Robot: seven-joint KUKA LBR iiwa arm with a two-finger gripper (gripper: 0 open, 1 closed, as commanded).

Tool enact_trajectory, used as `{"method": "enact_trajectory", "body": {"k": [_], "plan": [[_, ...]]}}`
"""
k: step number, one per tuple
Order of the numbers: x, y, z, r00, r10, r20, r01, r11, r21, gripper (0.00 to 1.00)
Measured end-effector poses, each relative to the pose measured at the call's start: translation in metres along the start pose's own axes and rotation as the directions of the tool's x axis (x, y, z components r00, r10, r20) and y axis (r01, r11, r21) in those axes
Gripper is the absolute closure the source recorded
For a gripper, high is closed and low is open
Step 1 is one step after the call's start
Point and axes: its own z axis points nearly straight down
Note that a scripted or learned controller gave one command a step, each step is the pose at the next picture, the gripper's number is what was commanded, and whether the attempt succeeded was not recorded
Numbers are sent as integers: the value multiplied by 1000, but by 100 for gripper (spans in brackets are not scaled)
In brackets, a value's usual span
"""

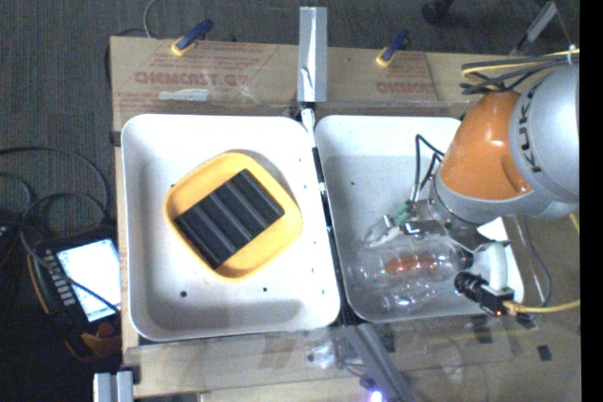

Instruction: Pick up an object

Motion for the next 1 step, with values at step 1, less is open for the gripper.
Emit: {"method": "enact_trajectory", "body": {"k": [1], "plan": [[1, 1, -9, 1000, -1, -2, 1, 1000, 0, 100]]}}
